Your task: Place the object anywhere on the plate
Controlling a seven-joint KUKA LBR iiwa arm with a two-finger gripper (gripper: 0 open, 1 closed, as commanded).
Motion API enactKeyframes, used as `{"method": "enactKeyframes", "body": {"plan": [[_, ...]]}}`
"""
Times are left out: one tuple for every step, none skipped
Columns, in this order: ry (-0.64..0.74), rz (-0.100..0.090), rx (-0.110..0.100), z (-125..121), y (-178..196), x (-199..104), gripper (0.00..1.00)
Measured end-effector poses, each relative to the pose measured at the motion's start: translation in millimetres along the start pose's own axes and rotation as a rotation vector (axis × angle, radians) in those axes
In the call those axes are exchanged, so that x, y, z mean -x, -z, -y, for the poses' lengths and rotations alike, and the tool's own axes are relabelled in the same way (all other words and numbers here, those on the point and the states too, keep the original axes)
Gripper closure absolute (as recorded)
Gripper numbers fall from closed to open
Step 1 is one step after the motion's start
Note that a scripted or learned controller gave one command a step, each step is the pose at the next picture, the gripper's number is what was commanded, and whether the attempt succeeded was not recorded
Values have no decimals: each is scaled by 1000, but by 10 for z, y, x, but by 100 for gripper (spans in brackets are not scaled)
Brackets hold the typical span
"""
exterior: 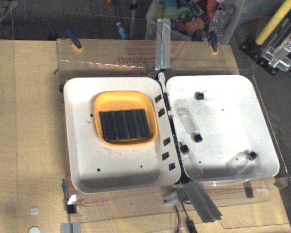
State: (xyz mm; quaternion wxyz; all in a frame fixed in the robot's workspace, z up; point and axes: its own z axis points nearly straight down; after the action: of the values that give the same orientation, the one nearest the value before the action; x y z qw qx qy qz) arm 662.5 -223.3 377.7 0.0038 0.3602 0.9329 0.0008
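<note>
- The dark ribbed block [125, 124] lies flat on the orange plate [123, 97], in the left bin [77, 130], left of the frame's centre.
- The block sits wholly inside the plate's rim, a little toward the plate's lower edge, with orange showing on all sides.
- Its long axis runs left to right across the frame, and its ribs run top to bottom.
- I cannot tell whether my pincer is spread or pressed together; nothing here lets me judge it.
- My arm comes in from the frame's right, so the block lies across the divider [165, 125] from that side, past the whole right bin [262, 110].
- The right bin carries a few small black bits [197, 138], well apart from the plate.
- Judged from how things lie, the placing looks done; any further reach to the block would cross the divider leftward.
</note>
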Motion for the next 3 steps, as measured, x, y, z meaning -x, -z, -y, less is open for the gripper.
{"method": "enactKeyframes", "body": {"plan": [[233, 2, 1, -17, 593, -7, 100], [439, -1, 0, -11, 593, -26, 100], [568, 0, 0, -19, 592, -22, 100]]}}
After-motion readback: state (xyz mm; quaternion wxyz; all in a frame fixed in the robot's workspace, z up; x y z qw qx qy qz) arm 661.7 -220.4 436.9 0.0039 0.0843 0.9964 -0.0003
